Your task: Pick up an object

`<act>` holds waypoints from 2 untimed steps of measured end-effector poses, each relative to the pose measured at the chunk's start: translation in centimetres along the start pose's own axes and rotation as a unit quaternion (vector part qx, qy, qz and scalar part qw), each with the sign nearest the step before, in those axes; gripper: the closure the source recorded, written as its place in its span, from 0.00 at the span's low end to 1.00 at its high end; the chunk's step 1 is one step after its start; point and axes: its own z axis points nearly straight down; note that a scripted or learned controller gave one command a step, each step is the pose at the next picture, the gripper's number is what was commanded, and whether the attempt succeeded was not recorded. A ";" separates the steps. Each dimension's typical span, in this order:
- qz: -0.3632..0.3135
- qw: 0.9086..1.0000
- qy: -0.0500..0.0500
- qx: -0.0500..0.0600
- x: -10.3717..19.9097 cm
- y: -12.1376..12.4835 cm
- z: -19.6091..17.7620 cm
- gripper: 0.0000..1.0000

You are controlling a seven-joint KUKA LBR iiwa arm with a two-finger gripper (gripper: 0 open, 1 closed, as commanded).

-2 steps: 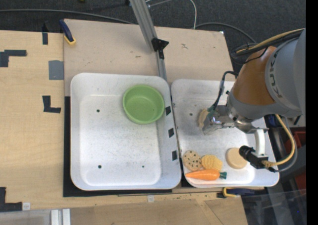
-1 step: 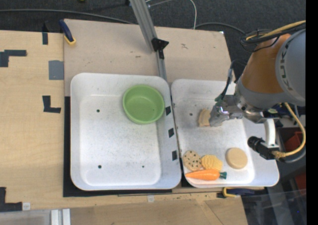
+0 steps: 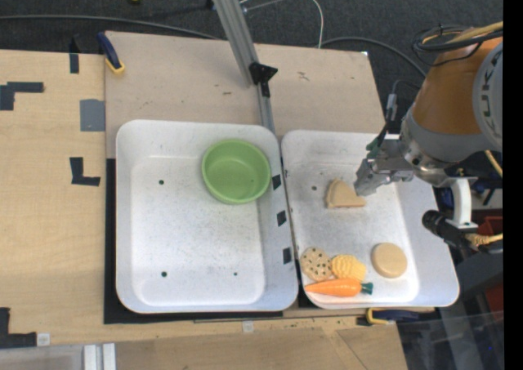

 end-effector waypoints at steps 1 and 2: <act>-0.002 1.000 0.001 0.002 5.0 0.9 -0.6 1.00; -0.003 1.000 0.001 0.003 10.4 2.6 0.8 1.00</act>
